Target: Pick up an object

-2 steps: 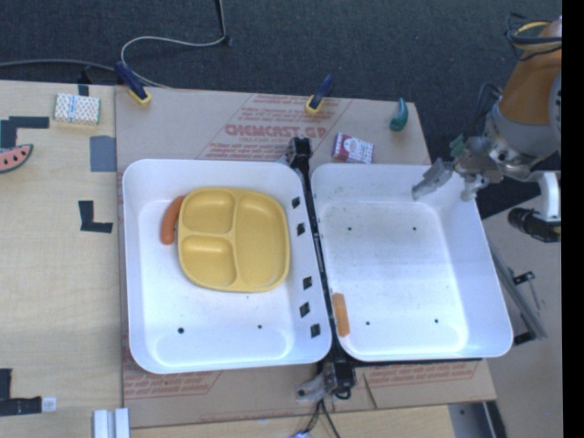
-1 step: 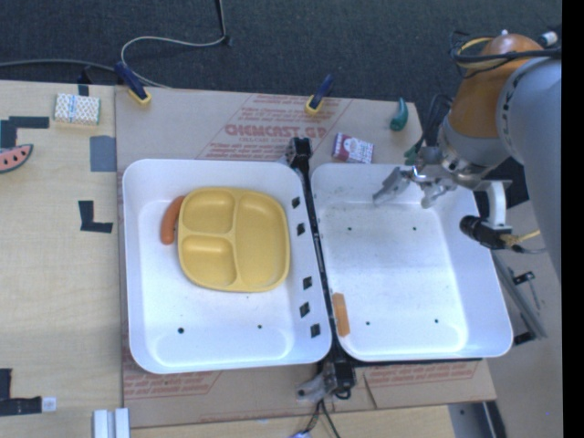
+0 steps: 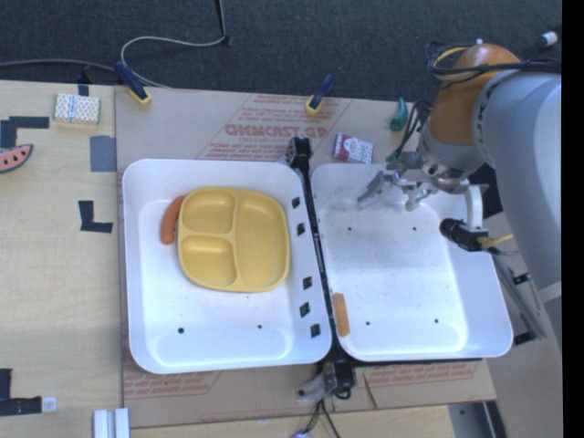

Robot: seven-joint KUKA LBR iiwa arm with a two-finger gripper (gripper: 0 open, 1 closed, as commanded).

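A yellow divided plate [image 3: 234, 239] lies in the left bin [image 3: 146, 327]. An orange sausage-shaped piece [image 3: 169, 221] rests against the plate's left rim. A small orange piece [image 3: 340, 314] lies by the left wall of the right bin [image 3: 474, 336]. My gripper [image 3: 389, 198] hangs over the far part of the right bin, its fingers spread apart with nothing between them. It is well away from the small orange piece and from the plate.
A red and white packet [image 3: 351, 147] lies on the cardboard behind the bins, next to a black clip [image 3: 298, 150] on the divider. Blue and yellow clamps [image 3: 133, 82] [image 3: 319, 96] hold the cardboard's far edge. A green item [image 3: 400, 113] sits near the arm.
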